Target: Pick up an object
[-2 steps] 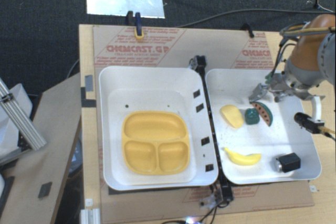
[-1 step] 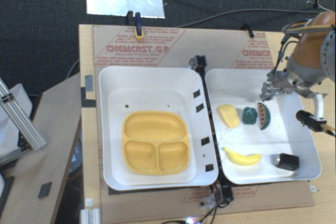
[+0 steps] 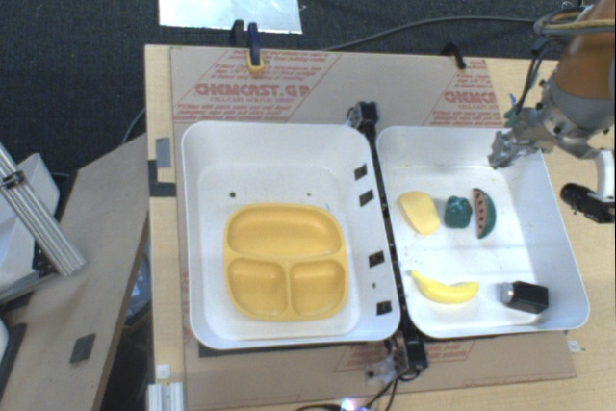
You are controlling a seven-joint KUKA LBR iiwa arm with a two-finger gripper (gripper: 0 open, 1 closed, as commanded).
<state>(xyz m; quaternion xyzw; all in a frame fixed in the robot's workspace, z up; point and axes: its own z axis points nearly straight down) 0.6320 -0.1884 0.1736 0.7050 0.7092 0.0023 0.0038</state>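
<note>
White plastic, 2 shallow bins side by side on a plywood-topped counter (image 3: pixel 289 72) with a clear sheet printed in red lettering under them.

Left bin (image 3: pixel 207 207): holds 1 yellow plastic tray with 3 compartments (image 3: pixel 285 261), 1 long compartment at the far side and 2 smaller ones at the near side. Tray lies flat, near the bin's middle.

Right bin (image 3: pixel 563 236): holds 5 small things.
- pale yellow rounded lump, toy food of some kind (image 3: pixel 419 212), toward the bin's left side
- small dark teal round piece (image 3: pixel 457 212), just beside the lump on its right
- toy watermelon slice, red with a green rind (image 3: pixel 482 212), just beside the teal piece, standing on edge or tilted, cannot tell which
- yellow toy banana (image 3: pixel 444 289), lying flat nearer the front edge, apart from the row of 3
- small black block (image 3: pixel 525 296), in the bin's near right corner, right of the banana

Grey arm with orange band (image 3: pixel 582 72) reaches in from the right. Its hand (image 3: pixel 507 149) hangs over the far right part of the right bin, well apart from all 5 things and nothing between its tips. Whether the hand is open or closed, cannot tell from this angle.

Blue-handled clamp (image 3: pixel 252 43) grips the counter's far edge.
</note>
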